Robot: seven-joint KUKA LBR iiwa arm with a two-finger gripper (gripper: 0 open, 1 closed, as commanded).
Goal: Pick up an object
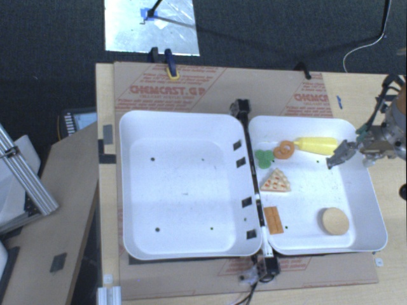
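Fingers of the gripper (337, 156), whether wide or narrow I cannot tell, hover at three o'clock over the right white bin (372, 189), probably lining up on the yellow plastic banana (316, 145).

Printed in red on the brown cardboard sheet (191, 84) lying under the two white bins: "CHEMCAST. G P", readable at the far left, just beyond the left bin (181, 183). Repeated at the far right, beyond the right bin (356, 189), as "CHEMCAS…", with the last letters too faint to make out. Fainter red print along the sheet's near edge, too blurred to read. No other legible text, numbers or labels anywhere.
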